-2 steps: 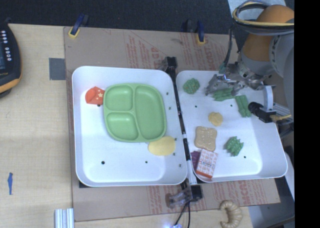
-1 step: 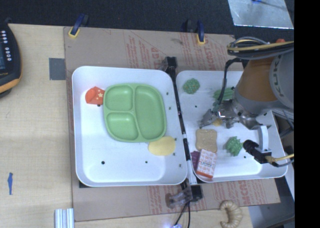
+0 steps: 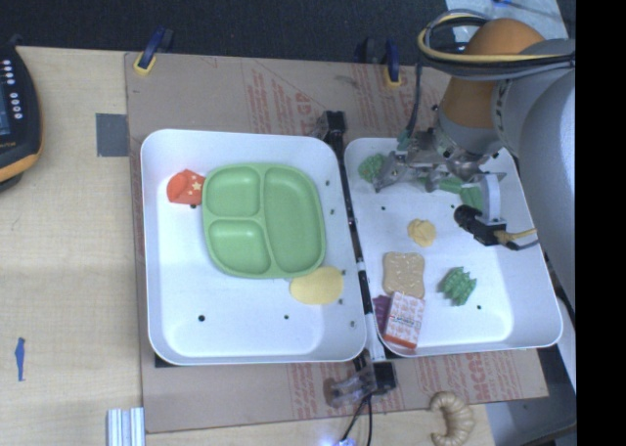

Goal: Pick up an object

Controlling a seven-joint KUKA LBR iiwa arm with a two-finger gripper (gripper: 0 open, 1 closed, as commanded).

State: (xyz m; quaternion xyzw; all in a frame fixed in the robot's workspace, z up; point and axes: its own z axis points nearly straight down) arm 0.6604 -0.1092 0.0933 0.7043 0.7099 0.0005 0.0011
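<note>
The gripper (image 3: pixel 416 165) hangs low at the 12 o'clock end of the right bin (image 3: pixel 489 332), by a green leafy piece (image 3: pixel 372 168); whether it is spread or pinching cannot be told. Below lie a lumpy yellow ball (image 3: pixel 422 232), a square cracker (image 3: pixel 403 273), a spiky green toy (image 3: pixel 456 285) and a red packet (image 3: pixel 404 321). The left bin (image 3: pixel 171 332) (smooth white plastic) holds a green divided plate (image 3: pixel 264 219). Cardboard (image 3: pixel 245 92) covers the wooden bench (image 3: pixel 59 288).

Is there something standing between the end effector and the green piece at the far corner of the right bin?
Nothing visible does. The end effector sits low at the far side of the right bin, right beside the green piece, with no other object between them.
</note>
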